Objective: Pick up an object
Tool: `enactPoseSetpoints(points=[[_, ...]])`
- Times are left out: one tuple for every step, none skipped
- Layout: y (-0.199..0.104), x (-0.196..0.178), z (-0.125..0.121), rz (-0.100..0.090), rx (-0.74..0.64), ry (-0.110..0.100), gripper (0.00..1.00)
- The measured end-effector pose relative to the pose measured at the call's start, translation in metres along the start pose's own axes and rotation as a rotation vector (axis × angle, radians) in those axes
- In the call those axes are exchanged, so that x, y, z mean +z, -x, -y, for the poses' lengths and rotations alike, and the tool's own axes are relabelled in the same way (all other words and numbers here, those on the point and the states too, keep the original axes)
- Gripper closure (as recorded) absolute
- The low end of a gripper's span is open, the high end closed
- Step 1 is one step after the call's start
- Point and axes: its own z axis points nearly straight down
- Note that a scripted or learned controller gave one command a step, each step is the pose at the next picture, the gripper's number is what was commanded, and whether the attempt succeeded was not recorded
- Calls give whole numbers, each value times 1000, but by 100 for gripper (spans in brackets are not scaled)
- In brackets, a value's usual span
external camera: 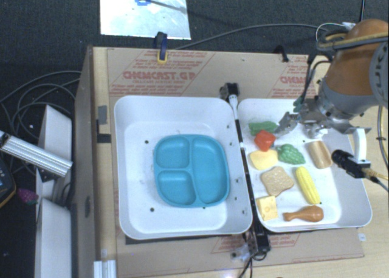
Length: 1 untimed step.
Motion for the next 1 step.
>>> enactPoseSetpoints(points=[[-16, 103, -39, 0, -1, -2, 0]])
